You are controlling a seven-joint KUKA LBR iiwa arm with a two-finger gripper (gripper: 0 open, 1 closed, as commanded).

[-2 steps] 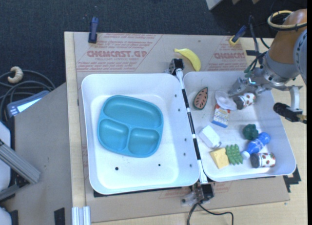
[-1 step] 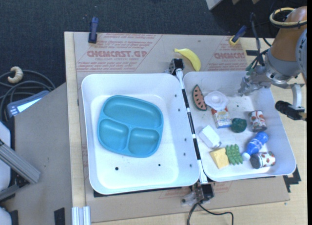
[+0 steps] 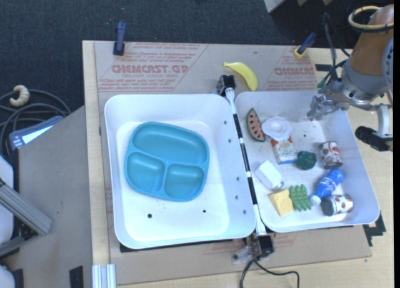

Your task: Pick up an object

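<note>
My gripper (image 3: 319, 108) hangs over the far right part of the right bin (image 3: 369, 183), above bare white floor, with nothing seen between its fingers. In that bin lie a watermelon slice (image 3: 254, 124), a white cup lid (image 3: 277, 128), a small carton (image 3: 285, 151), a dark green piece (image 3: 305, 160), a red-and-white can (image 3: 330, 153), a blue bottle (image 3: 329, 185), a white block (image 3: 269, 173), a yellow cheese wedge (image 3: 282, 202) and a green spiky toy (image 3: 300, 197). The nearest objects sit left of and below the gripper.
The left bin (image 3: 119, 118) holds a blue divided plate (image 3: 167, 161). A yellow banana (image 3: 242, 74) lies on the cardboard behind the bins. Another spotted can (image 3: 337, 205) sits in the right bin's near corner. Cables lie off the bench at left.
</note>
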